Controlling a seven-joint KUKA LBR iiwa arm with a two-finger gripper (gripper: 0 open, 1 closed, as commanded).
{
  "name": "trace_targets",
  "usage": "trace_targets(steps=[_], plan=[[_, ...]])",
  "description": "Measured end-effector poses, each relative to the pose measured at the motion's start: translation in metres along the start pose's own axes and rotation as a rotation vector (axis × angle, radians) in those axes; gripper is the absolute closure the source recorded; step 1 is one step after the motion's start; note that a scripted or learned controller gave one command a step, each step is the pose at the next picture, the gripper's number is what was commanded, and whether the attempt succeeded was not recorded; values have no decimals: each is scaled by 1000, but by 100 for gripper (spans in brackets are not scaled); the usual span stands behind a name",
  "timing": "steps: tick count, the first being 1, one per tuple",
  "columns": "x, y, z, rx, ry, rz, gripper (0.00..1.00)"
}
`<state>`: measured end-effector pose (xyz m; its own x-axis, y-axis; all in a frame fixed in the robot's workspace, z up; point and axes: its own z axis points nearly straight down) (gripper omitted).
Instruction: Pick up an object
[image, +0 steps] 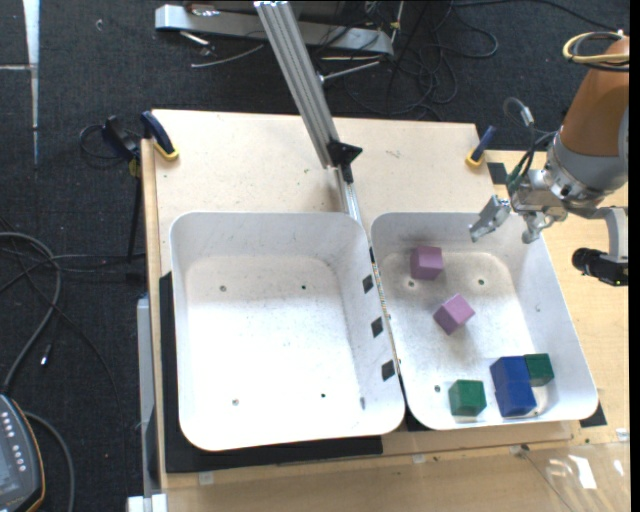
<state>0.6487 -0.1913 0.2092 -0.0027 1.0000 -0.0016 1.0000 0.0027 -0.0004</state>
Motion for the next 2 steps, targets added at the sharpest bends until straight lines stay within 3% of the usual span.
trace_targets(steps=[1,2], plan=[[-5,-34,-94,-9,-2,4,0],[37,31,36,5,3,-2,0]])
